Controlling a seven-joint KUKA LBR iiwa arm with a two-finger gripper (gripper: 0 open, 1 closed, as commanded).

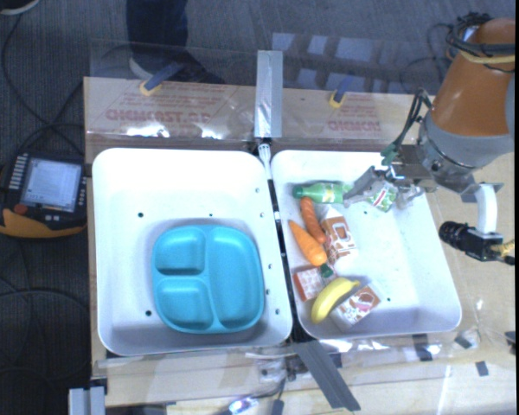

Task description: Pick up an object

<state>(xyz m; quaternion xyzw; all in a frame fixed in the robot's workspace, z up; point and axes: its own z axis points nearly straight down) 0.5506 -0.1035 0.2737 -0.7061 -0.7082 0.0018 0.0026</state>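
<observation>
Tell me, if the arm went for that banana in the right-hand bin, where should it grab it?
Probably across the middle of the banana, coming straight down from above. It lies flat and curved on the right bin floor, and its middle is narrow enough for two fingers. A red packet touches its lower right side, so the fingers have little room there.

Blue tray (209, 277), yellow banana (332, 298), orange carrot (308, 243)

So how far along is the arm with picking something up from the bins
Nothing looks picked yet. The tool sits low over the upper part of the right white bin, next to a small green and white packet and a green bottle; whether it grips either is unclear. The orange carrot, yellow banana and red snack packets lie untouched. The blue divided plate sits in the left bin. Grasping and lifting remain.
</observation>
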